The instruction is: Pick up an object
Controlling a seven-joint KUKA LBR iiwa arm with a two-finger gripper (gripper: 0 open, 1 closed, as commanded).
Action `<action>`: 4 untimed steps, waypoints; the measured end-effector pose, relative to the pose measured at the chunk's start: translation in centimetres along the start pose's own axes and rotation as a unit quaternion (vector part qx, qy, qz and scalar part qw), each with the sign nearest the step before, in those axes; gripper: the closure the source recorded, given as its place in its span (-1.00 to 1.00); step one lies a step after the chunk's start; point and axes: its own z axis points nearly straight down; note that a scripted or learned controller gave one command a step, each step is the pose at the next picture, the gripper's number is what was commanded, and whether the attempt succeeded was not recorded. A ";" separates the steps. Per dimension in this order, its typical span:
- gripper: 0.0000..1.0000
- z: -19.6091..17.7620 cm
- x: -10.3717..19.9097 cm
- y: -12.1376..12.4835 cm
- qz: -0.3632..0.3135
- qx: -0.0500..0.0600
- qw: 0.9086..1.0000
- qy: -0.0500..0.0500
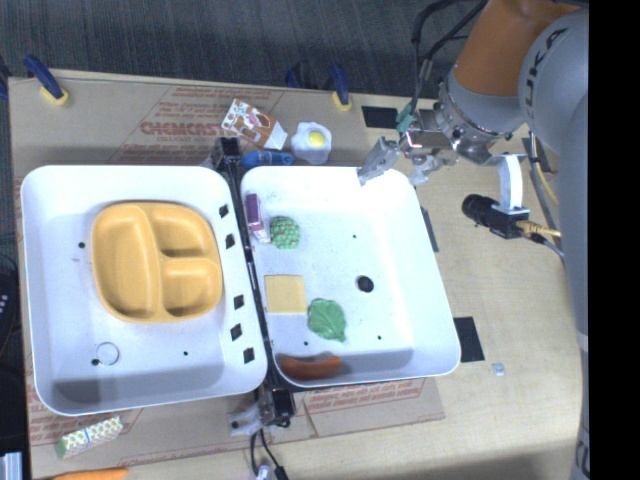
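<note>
My gripper (399, 163) hangs over the far right corner of the right bin (430, 298), open, with nothing between its fingers. Inside that bin lie a purple piece (253, 211) and a bumpy green ball (285, 231) near the far left. A yellow cheese square (286, 294) and a green leaf (326, 319) rest nearer the front. A small black disc (365, 285) sits mid-bin, and a reddish sausage (310, 366) lies against the front wall. All of them lie well apart from the gripper, to its left and nearer the front.
The left bin (40, 298) holds a yellow divided tray (158, 260) and a small clear ring (107, 353). Behind the bins lie a snack packet (246, 120), a fried-egg toy (312, 140) and a blue object (265, 158). A wrapper (90, 435) lies at the front left.
</note>
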 end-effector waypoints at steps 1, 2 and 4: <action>-1.00 19.3 0.4 -1.4 0.061 -0.001 0.998 0.000; -1.00 19.3 4.6 -7.2 0.223 0.002 0.975 0.001; -1.00 19.3 5.4 -8.1 0.231 0.002 0.973 0.001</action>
